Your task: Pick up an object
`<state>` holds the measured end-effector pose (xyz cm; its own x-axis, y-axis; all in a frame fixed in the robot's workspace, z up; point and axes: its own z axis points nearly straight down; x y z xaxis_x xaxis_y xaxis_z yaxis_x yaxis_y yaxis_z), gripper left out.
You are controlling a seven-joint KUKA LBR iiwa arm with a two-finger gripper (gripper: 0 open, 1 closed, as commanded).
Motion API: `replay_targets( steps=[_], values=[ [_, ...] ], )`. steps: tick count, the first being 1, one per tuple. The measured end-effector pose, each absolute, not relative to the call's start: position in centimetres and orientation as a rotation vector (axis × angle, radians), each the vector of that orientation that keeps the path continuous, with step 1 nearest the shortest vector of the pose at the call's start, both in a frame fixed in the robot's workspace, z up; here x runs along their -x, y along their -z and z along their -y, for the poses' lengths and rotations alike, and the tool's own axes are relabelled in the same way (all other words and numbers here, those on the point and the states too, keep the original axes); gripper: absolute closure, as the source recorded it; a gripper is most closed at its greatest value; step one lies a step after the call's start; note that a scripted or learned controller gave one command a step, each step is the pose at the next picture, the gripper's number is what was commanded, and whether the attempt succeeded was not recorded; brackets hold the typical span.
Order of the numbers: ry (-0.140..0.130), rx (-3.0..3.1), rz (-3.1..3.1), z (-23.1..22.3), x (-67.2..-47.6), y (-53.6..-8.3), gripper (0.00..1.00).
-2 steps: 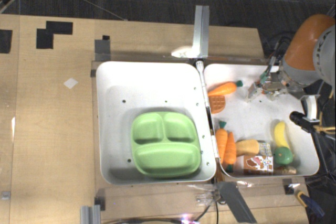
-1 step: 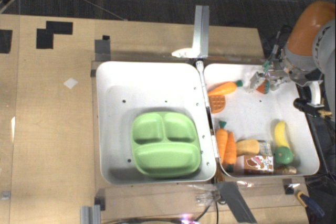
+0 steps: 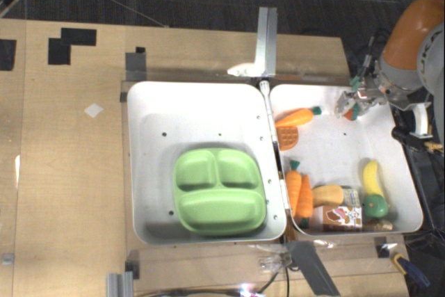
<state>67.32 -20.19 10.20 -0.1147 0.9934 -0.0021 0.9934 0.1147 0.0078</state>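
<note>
Objects for picking all sit in the right bin (image 3: 410,181), lower right of the frame. Log them as you see them: an orange carrot (image 3: 295,117) with a green tip lies near the bin's upper left corner, and just below it a small orange waffle-textured piece (image 3: 288,138) leans against the divider wall. Two more carrots (image 3: 299,195) lie side by side along the bin's left wall, further down the frame. Just right of them there is a tan bread-like piece (image 3: 327,195), and below that a brown printed carton (image 3: 342,218) against the bottom wall. A yellow banana (image 3: 373,177) stands roughly vertical in the frame toward the bin's right side, with a green round item (image 3: 376,206) touching its lower end.

Note the left bin (image 3: 149,149): it holds a green sectioned plate (image 3: 219,190), set toward the lower middle.

You will find the gripper (image 3: 353,106) at the upper right corner of the right bin, well apart from every object; the carrot with the green tip is the nearest. Nothing shows between its fingers. Whether they are apart or together you cannot tell from this view; the detail is too small. The grey arm with its orange band (image 3: 411,31) enters from the right edge of the frame, above the bin.
</note>
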Motion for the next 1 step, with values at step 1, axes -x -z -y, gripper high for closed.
replay_targets(
  steps=[1],
  values=[
    [-0.010, -2.295, -2.139, 7.70, -67.06, -18.77, 1.00]
  ],
)
